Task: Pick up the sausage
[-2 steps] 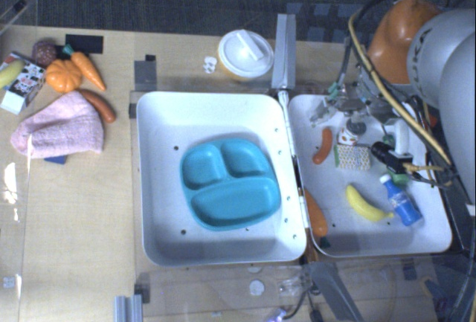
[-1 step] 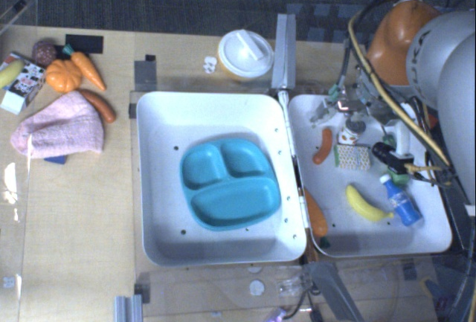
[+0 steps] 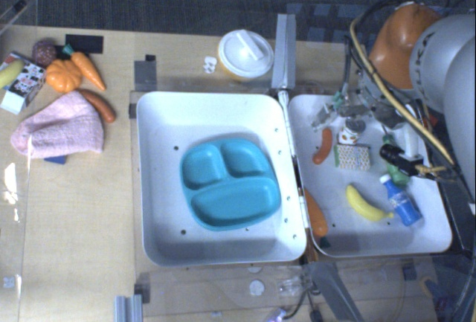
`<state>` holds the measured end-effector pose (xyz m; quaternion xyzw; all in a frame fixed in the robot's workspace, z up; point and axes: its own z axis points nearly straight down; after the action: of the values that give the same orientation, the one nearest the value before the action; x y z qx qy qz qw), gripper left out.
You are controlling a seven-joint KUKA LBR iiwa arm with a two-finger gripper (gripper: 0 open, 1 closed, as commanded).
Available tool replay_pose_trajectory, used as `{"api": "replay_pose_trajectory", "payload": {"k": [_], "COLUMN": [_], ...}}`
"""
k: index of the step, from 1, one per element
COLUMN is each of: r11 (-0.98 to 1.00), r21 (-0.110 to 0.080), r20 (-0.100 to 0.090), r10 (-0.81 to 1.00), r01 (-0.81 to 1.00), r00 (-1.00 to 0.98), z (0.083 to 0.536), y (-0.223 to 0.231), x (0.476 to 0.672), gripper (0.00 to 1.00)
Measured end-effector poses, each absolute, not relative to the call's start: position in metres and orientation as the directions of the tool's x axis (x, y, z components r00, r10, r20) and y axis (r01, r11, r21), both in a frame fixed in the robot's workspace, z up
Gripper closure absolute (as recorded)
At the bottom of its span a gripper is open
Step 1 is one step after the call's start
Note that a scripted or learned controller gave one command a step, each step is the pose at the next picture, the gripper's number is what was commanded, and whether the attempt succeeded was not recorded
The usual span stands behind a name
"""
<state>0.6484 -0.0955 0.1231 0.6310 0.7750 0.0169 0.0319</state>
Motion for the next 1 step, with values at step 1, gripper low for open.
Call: {"api": "replay_pose_trajectory", "payload": {"k": [1], "r11": [0.209], "r21": [0.076], "r20": [-0.029], "r10": [0.978], "r01": [0.975], "r00": [-0.207], "z": [0.1188], "y": [-0.1021], "x": [0.6546], "gripper": [0.0]}}
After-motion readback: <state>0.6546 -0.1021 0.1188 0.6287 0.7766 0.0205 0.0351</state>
